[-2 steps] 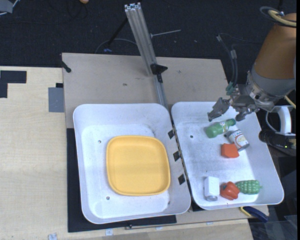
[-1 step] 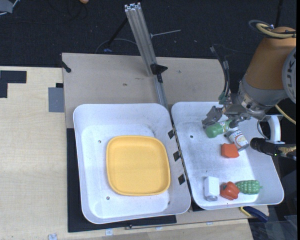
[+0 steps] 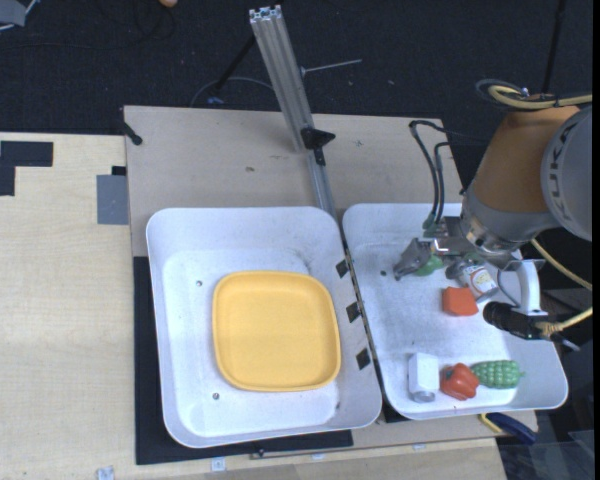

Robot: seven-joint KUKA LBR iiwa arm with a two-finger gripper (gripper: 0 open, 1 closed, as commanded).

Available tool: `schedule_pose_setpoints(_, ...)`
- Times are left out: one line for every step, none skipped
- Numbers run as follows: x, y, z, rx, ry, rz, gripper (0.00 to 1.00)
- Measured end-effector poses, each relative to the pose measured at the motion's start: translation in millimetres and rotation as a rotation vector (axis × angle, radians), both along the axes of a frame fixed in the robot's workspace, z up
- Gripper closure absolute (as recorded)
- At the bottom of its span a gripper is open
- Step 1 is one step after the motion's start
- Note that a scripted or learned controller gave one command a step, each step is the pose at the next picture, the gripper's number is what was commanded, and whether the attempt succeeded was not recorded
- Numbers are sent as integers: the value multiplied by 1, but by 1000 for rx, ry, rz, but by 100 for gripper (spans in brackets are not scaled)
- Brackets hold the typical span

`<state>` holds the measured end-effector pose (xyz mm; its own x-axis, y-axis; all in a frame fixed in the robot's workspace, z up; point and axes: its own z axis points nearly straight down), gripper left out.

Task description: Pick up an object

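Gripper (image 3: 420, 261) was low in the right bin (image 3: 390, 313), jaws around a small green object (image 3: 432, 264); couldn't tell if clamped. Orange block (image 3: 460, 302) sat just right of it. Looked like the grasp step; next needed a firm close, then straight lift.

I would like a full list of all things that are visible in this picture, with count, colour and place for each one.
bins: two, white, side by side on the bench
plate: one, yellow, in the left bin
orange block: one, orange, middle of the right bin
green object: one, green, upper part of the right bin, right by the gripper
white block: one, white, near front edge of the right bin
red object: one, red, between the white block and the bumpy green object
bumpy green object: one, green, front right of the right bin
metal rail: one, silver, behind the bins
arm: one, grey with orange band, over the right bin
gripper: one, dark, low in the right bin
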<state>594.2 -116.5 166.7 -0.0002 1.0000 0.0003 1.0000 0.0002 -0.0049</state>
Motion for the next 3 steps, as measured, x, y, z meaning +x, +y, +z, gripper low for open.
schedule_pose_setpoints(-4,6,-45,0,0,0,0)
schedule_pose_setpoints(-3,4,-32,0,-4,-3,100)
schedule_pose_setpoints(4,12,21,-1,-9,0,100)
